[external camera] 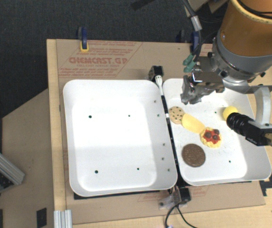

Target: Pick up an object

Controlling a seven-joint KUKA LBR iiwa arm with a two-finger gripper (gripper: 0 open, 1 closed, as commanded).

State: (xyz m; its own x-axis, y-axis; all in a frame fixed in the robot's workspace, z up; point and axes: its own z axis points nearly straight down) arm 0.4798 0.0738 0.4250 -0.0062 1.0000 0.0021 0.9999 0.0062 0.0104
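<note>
Overhead, claw (pixel 191 95) near right bin's (pixel 240 172) rim

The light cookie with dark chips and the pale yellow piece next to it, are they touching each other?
Touching. In the camera view the light cookie meets the upper-left end of the pale yellow piece with no white bin floor visible between them.

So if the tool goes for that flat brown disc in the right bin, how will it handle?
The brown disc looks flat and round, so it likely won't roll or tip. It lies flush on the right bin floor, so fingers may slide over it. Probably stiff and light.
</note>
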